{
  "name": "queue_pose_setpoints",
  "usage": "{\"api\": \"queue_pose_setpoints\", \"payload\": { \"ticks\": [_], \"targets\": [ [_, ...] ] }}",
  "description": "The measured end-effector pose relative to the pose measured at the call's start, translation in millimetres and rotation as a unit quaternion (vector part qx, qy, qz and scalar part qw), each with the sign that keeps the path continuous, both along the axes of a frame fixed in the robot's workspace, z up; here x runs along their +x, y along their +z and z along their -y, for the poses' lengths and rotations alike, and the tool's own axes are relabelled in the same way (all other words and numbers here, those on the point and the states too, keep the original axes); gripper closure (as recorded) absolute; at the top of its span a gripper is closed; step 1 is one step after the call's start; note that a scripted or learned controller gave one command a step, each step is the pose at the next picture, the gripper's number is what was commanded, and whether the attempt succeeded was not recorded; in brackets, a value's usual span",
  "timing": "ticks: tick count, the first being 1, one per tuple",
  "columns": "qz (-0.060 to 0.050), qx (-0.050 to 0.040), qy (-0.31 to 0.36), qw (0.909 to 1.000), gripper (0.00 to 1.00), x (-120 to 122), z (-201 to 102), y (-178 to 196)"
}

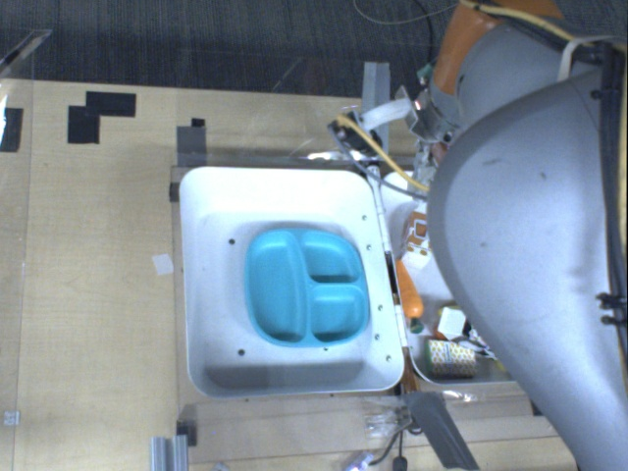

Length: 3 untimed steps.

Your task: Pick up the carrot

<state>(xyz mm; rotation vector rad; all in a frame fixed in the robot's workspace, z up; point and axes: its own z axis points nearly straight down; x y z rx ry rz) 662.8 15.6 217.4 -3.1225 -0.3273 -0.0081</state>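
The orange carrot [408,290] lies in the right bin [420,369], close against its left wall, pointing toward the far side. The big grey arm [535,234] covers most of that bin, and its wrist with the orange band [454,47] reaches down at the bin's far end. The gripper [428,150] sits low there, beyond the carrot and apart from it, largely hidden by the arm.
The left bin [211,224] holds a blue divided tray [306,285]. In the right bin, a white packet [419,239] lies beyond the carrot, and a small white box [450,322] and a speckled block [450,357] lie nearer. Cables [378,150] trail by the wrist.
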Motion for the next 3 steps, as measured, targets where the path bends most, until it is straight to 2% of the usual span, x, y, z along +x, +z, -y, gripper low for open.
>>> {"api": "queue_pose_setpoints", "payload": {
  "ticks": [1,2,3],
  "targets": [
    [0.0,0.0001,-0.002,1.0,1.0,1,-41,27],
    [-0.001,0.0002,-0.003,1.0,1.0,-4,-71,6],
    [-0.001,-0.0015,0.012,0.9999,1.0,-51,-1,108]
  ]
}}
